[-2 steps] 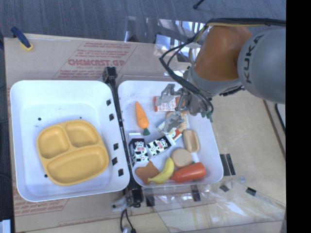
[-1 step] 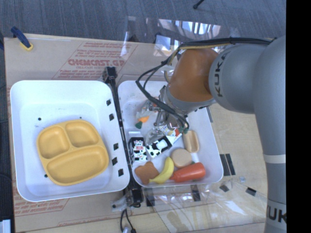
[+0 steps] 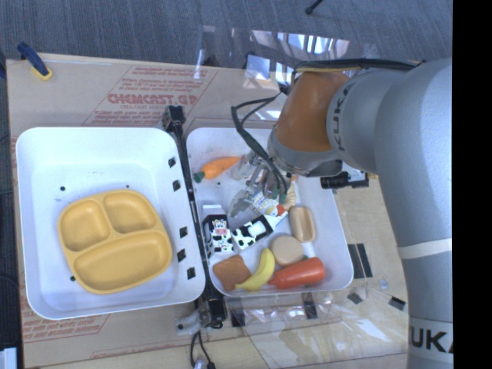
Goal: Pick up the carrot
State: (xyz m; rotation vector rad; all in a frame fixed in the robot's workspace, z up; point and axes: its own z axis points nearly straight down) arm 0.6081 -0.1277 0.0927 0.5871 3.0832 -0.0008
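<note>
Pincer (image 3: 247, 201) hangs over right bin (image 3: 338, 241), jaw state not discernible. Carrot (image 3: 217, 166) lies up-left, near but apart, ungripped. Advise: shift over carrot middle, straddle across its length.

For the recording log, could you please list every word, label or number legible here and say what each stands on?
"CHEMCAST GP": red print on the brown protective sheet behind the bins.
Smaller red lines around it on the same sheet: too small to read.
"KU", cut off at the frame edge: on the arm's grey base.
The black-and-white cow-patterned carton in the right bin: no readable text.
</note>
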